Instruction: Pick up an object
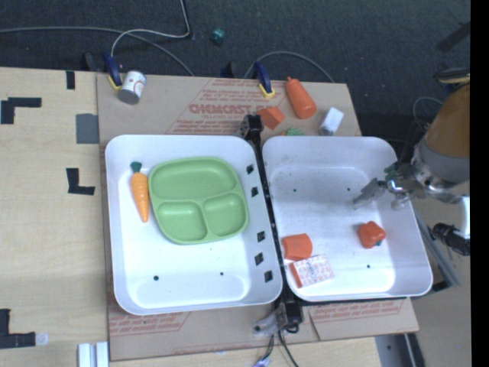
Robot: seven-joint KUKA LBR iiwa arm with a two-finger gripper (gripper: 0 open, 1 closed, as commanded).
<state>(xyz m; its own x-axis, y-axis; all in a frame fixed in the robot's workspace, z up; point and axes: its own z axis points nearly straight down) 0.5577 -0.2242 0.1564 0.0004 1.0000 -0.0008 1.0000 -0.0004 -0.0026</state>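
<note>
Camera view, right bin (336,163): red-and-white packet (310,271) nearest the front rim, orange block (297,246) just behind, red-orange object (370,234) to their right. Gripper (373,193) hangs beyond that, fingers spread, nothing between them. Left bin (122,228) holds green plate (200,199), toy carrot (140,193).
</note>
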